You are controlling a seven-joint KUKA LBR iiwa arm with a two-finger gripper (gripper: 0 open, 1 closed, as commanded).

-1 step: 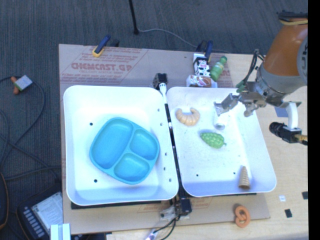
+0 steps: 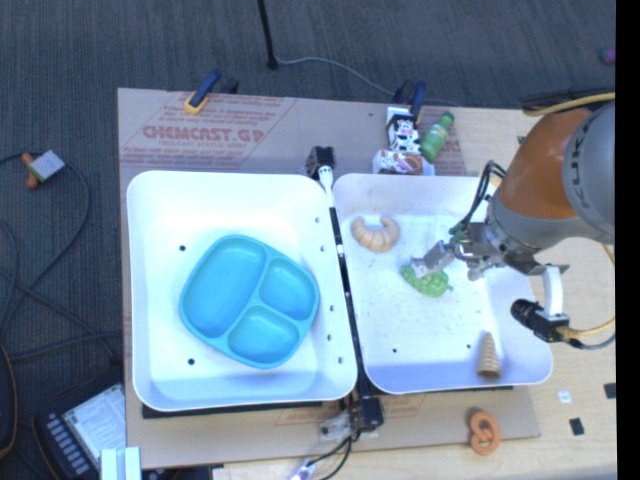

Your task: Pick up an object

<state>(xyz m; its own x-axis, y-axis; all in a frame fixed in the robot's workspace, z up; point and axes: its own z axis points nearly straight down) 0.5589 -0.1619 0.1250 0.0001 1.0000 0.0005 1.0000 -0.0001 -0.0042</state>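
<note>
Since the task just says grab an object, I'm going for the green leafy thing (image 2: 429, 281), looks like toy lettuce or broccoli, sitting right under the hand (image 2: 437, 259) in the right bin (image 2: 420, 373). My guess is it's light and a bit squishy, lumpy on top, so not slippery, but it could squash or roll out if pinched at the edge. I'd take it across the middle of the clump, where it's thickest.

The hand is reaching in from the right side, tilted down and pointing left, with its tip right at the top edge of the green piece. From up here I honestly can't tell whether it's wide or pinched, the metal bits blur together, and I can't see anything between them, so I'm not calling it a hold.

Other options: a croissant (image 2: 375, 233) sits just beyond the hand, up and to the left, and a small cone (image 2: 488, 355) lies well behind it near the bin's front corner. The blue divided plate (image 2: 250, 301) is over in the other bin (image 2: 160, 208), far past the hand.
</note>
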